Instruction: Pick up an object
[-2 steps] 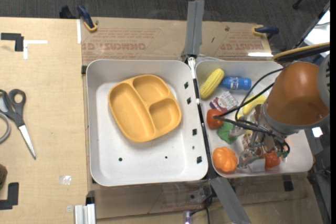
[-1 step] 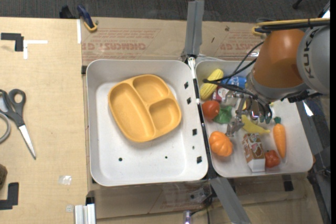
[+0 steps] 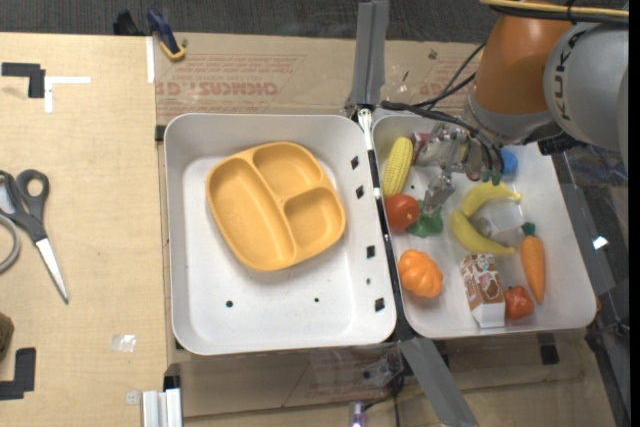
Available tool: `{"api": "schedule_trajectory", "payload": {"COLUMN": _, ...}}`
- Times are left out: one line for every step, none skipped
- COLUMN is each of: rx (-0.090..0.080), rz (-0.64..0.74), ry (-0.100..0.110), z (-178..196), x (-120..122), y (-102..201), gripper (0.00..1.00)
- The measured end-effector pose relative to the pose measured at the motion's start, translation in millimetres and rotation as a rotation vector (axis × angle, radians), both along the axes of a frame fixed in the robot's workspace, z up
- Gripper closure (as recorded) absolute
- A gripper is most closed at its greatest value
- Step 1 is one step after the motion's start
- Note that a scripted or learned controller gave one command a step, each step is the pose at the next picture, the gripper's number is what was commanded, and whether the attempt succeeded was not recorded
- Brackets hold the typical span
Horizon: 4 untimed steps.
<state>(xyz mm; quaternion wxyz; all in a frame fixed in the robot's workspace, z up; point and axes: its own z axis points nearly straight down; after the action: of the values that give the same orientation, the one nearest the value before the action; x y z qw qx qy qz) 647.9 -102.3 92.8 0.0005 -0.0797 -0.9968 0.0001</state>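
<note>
The right bin [image 3: 560, 315] holds several toy foods: a corn cob [image 3: 397, 165], a red tomato [image 3: 402, 212], a green piece [image 3: 426, 224], two bananas [image 3: 478, 235], a carrot [image 3: 533, 265], an orange pumpkin [image 3: 420, 273], a small carton [image 3: 483, 287] and a small red fruit [image 3: 517, 302]. My gripper [image 3: 438, 190] hangs low in the back half of this bin, between the corn cob and the upper banana [image 3: 490, 197], just above the green piece. A blue object [image 3: 508, 161] peeks out behind the wrist.
The left bin [image 3: 190, 295] holds a yellow divided plate [image 3: 276, 204]. Scissors [image 3: 35, 225] lie on the bench at far left. A grey divider bar [image 3: 370, 55] stands behind the bins. The arm's orange band [image 3: 515, 65] looms over the right bin's back corner.
</note>
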Motion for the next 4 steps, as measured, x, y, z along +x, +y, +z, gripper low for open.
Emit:
{"api": "schedule_trajectory", "payload": {"rx": -0.001, "rz": 0.078, "ry": -0.005, "z": 0, "x": -59, "y": -50, "gripper": 0.00}}
{"api": "schedule_trajectory", "payload": {"rx": -0.002, "rz": 0.080, "ry": -0.009, "z": 10, "x": -57, "y": -50, "gripper": 1.00}}
{"api": "schedule_trajectory", "payload": {"rx": -0.002, "rz": 0.080, "ry": -0.009, "z": 10, "x": -57, "y": -50, "gripper": 0.00}}
{"api": "schedule_trajectory", "payload": {"rx": 0.002, "rz": -0.012, "ry": -0.001, "z": 4, "x": -22, "y": -10, "gripper": 0.00}}
